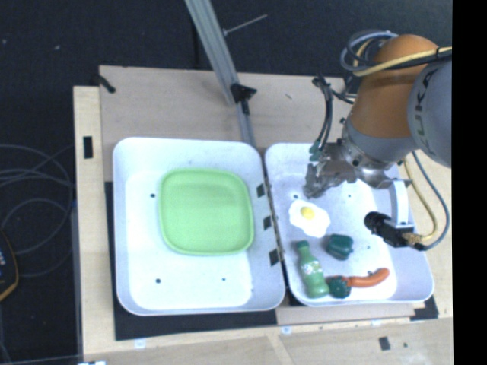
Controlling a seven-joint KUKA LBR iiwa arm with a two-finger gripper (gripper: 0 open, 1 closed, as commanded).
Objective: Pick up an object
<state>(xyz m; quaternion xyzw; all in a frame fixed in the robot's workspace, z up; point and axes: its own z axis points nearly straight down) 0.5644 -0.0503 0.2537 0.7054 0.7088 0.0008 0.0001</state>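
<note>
At the near edge of the right bin [426, 284] lie a green bottle [310, 269], label up and pointing roughly away from the camera, and a red-orange sausage [370, 278] stretched crosswise along the bin's front wall. Between them sits a small dark green lump [338, 287], touching the bottle's lower end and the sausage's left tip; its shape is too small to name with any confidence.

A little farther in rests a dark green pepper-like piece [339, 244], just beside the bottle's cap end. Beyond that is a fried egg toy [309, 217], white with a yellow yolk, lying flat near the bin's left wall. To the right of the pepper, a black fitting [383, 227] on the arm's side hangs over the bin floor.

The left bin [137, 204] holds a pale green square plate [205, 211], lying flat near its middle and well apart from all the small items.

Farther back, the gripper [318, 182] points down into the right bin just behind the egg, near it but apparently not touching. Its tips are dark and blurred together, so whether it is spread or closed I cannot tell, and nothing can be seen held in it. Above it bulges the orange band [388, 90] of the arm. A grey pole [217, 48] rises from the bench [152, 105] behind the bins.
</note>
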